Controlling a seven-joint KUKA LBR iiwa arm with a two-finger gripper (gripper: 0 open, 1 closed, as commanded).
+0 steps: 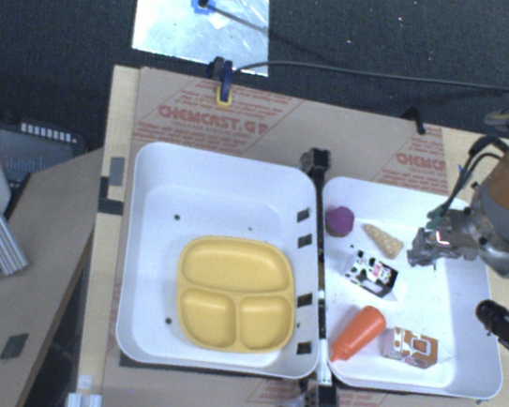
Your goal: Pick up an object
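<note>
**End effector above the right bin**

We see the end effector [426,244] over the right bin [479,317]; we cannot tell its grip. Inside that bin lie a purple ball [339,220], carrot [357,332] and printed carton [409,347]. Beyond, the board [277,116] reads "CHEMCAST".

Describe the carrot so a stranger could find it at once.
Look in the right bin, along its near-left side by the divider between the bins. The carrot lies there tilted, left of a small box. It is the only orange, tapered thing.
</note>
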